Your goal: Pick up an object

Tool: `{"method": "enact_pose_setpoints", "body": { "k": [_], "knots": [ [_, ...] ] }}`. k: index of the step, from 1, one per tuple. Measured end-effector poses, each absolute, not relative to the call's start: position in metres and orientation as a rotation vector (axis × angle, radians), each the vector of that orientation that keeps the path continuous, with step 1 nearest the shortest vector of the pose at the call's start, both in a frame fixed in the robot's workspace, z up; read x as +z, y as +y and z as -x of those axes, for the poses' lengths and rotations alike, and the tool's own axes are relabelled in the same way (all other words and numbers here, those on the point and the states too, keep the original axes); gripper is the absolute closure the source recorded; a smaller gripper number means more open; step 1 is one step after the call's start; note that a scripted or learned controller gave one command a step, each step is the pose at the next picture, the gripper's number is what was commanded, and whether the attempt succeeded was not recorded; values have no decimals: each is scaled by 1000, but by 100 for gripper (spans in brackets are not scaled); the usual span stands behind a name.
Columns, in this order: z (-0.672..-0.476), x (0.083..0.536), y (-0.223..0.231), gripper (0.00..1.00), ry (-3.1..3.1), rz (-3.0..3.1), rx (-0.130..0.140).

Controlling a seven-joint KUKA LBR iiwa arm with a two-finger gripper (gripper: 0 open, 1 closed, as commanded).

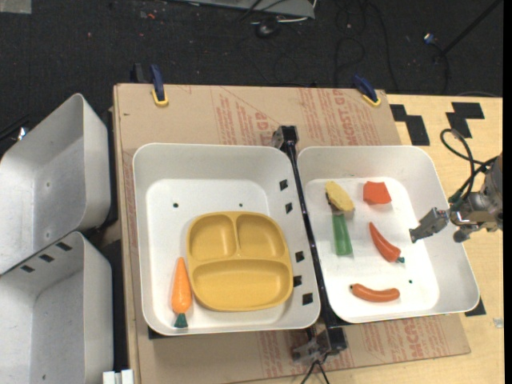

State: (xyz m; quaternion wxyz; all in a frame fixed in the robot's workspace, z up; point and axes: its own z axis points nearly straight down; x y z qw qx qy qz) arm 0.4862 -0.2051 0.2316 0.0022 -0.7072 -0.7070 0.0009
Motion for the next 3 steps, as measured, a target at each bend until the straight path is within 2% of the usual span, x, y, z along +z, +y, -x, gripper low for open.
{"method": "enact_pose_setpoints", "body": {
  "k": [2,3],
  "knots": [
    [-486,141,-195,0,-2218,2220,2],
    [-487,154,-196,100,-2221,2222,0]
  ]
}}
